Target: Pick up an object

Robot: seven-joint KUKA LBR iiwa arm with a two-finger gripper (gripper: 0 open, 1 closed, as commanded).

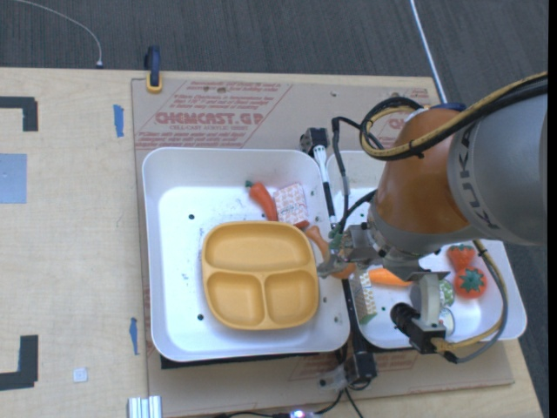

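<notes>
Under the arm (452,181), right bin (513,316) mostly hidden; pincer (335,255) indistinct.

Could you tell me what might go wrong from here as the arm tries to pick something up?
1. The gripper sits right at the wall between the two bins, beside the yellow divided tray; it may bump the wall or nudge the tray.
2. The carrot and the patterned packet lie touching, so a grasp could shift both.
3. The arm's bulk covers much of the right bin, hiding items there.
</notes>
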